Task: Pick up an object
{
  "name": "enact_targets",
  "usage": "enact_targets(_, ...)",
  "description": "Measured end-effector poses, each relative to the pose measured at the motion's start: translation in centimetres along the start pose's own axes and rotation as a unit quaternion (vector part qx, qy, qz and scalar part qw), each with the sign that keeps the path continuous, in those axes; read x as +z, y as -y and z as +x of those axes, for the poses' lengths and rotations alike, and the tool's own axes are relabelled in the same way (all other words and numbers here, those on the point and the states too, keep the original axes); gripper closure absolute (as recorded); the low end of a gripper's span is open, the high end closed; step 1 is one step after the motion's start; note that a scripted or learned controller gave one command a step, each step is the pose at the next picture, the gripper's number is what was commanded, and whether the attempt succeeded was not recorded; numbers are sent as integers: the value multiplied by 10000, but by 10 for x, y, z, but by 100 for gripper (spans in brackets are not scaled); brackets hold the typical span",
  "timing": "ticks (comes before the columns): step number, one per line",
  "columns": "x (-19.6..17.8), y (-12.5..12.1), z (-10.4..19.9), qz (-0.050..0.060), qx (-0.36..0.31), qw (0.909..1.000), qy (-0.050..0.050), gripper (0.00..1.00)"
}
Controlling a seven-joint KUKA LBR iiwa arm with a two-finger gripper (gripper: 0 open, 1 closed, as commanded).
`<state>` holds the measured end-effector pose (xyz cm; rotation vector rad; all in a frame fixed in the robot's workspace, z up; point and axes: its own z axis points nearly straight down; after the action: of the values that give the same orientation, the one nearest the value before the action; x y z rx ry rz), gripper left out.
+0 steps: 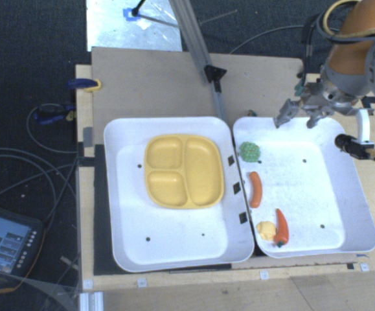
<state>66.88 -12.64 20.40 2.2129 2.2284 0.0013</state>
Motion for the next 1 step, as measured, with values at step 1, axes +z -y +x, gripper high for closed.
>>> enact_targets(1, 0, 0, 0, 2, -4, 10000, 4, 0)
